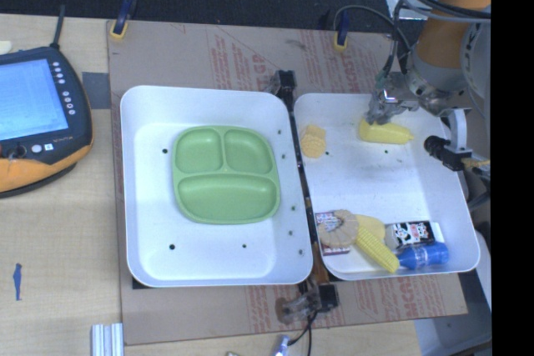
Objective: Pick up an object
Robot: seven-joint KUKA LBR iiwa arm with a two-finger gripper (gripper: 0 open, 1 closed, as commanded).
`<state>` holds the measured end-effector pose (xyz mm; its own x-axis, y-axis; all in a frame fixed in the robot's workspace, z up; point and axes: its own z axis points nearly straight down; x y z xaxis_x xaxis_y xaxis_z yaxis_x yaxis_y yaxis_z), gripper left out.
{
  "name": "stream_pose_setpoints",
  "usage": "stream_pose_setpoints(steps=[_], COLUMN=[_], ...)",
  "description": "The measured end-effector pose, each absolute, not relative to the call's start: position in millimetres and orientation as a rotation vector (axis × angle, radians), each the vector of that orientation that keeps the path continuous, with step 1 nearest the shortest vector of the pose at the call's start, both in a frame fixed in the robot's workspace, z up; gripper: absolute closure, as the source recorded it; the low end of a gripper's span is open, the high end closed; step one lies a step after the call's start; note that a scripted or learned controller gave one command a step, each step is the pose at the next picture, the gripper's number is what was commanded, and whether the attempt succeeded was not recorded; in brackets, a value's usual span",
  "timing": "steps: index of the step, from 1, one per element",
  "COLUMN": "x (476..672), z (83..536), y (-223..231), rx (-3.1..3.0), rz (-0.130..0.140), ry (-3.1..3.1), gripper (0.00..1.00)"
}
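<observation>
My gripper (383, 109) hangs over the back of the right bin (434, 179), right above a yellow banana-shaped piece (386, 133). Its tip meets the piece's top left end; I cannot tell whether the piece is held or just lies on the bin floor. A round tan biscuit (314, 142) lies at that bin's left wall. Along the front of the bin are a brown and white wrapped snack (335, 233), a yellow corn cob (377, 249), a black and white packet (412, 231) and a blue bottle (424, 256).
The left bin (150, 254) holds a green divided plate (225, 175). A tablet on an orange cushion (37, 108) sits at the far left of the bench. The arm's grey body and cables (442, 46) crowd the back right corner. The right bin's middle floor is bare.
</observation>
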<state>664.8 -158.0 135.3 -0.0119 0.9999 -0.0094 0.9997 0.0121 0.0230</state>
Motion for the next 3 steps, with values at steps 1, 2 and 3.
stream_pose_setpoints(steps=[1, 2, 3], x=[665.0, 664.9, 662.5], z=[146, 146, 111], y=[-159, -159, -167], rx=[2.189, 2.189, 2.204], rz=[0.015, 0.014, 0.007], ry=[2.220, 2.221, 2.216], gripper=[1.00, 0.00, 0.00])
